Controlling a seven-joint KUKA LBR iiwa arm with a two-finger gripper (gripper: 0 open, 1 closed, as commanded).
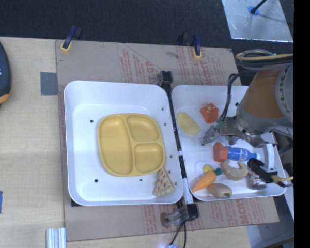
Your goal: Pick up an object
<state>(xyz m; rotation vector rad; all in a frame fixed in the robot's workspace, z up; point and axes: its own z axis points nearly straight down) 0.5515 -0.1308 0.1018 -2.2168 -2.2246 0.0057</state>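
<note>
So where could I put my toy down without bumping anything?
Left bin: bare white floor all around the yellow plate, widest along its left and top. Only a cracker sits at the bottom right corner. Right bin: crowded with toys under the gripper.

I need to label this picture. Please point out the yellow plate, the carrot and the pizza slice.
yellow plate (132, 143), camera view, middle ridge between compartments.
carrot (205, 180), camera view, middle of orange body.
pizza slice (163, 183), camera view, centre of the wedge.

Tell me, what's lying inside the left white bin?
A yellow divided plate lies in the left bin, its three compartments bare. A wedge-shaped toy slice sits by the bin's lower right corner. Whatever is beneath the plate is covered.
</note>
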